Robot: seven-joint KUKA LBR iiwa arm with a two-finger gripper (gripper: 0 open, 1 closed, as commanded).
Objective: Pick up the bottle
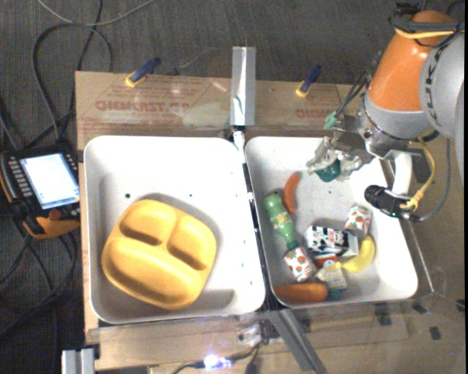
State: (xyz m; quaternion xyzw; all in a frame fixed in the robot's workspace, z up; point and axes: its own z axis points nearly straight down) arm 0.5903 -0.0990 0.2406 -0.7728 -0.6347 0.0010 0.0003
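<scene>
Right, my pincer [332,162] hovers over the right bin's [390,287] far end; I cannot tell its state. Green bottle [278,216] lies by the left wall, untouched: next, swing left and descend.

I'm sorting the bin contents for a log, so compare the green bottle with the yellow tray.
The green bottle is slim and lies lengthwise in the right bin, near its left wall; the yellow tray is broad, rounded and divided into compartments, and sits in the left bin. The bottle has toys crowded close by; the tray lies alone. The bottle is far smaller. Neither is touched by the gripper.
</scene>
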